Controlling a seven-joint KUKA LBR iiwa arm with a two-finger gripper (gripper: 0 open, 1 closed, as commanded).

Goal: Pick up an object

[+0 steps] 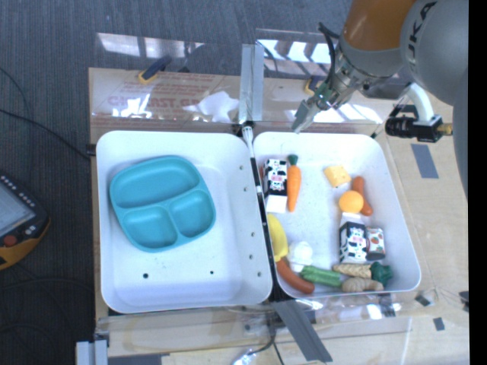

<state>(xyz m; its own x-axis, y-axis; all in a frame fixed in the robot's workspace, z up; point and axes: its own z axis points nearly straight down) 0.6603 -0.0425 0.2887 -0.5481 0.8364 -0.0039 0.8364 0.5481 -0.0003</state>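
Observation:
The right bin [396, 204] holds several toy foods. A carrot [292, 185] lies beside a cow-patterned carton [275, 175] at its upper left. A yellow wedge [337, 176] and an orange ball [351, 201] sit toward the right, with a second cow-patterned carton [352, 242] below them. A yellow banana [278, 236], a red sausage [294, 277] and a green vegetable [323, 276] lie along the lower edge. My gripper [304, 112] hangs above the bin's far rim, up and right of the carrot, with nothing seen in it.
The left bin [228, 280] holds a blue compartment plate [161, 201]. A metal divider [249, 90] rises between the bins at the back. Crumpled white paper [213, 106] lies behind the left bin. The arm's orange band [377, 14] looms over the upper right.

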